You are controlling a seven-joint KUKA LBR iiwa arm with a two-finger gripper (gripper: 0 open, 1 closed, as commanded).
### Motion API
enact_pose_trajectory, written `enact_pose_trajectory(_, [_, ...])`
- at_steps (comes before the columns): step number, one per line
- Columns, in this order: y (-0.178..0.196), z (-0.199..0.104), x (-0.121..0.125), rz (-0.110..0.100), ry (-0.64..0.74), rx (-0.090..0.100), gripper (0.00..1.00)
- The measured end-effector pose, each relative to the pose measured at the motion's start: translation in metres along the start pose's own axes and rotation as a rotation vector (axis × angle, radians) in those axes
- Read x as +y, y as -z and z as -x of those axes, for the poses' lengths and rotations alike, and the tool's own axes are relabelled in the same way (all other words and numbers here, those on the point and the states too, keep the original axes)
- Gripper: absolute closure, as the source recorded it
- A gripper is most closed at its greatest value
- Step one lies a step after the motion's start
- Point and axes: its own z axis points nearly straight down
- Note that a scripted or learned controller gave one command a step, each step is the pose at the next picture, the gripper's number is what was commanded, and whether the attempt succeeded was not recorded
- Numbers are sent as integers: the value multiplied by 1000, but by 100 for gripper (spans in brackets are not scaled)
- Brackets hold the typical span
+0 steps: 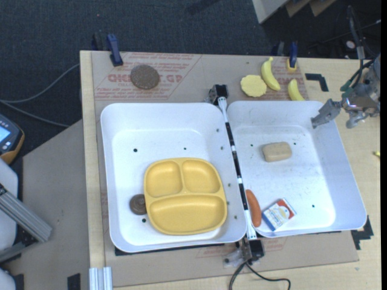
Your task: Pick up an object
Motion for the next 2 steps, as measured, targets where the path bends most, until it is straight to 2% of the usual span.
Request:
enact_pose_trajectory(1, [-125,-60,17,-8,6,5,0])
enact_pose_trajectory(2, [-173,-79,6,-7,2,3,0])
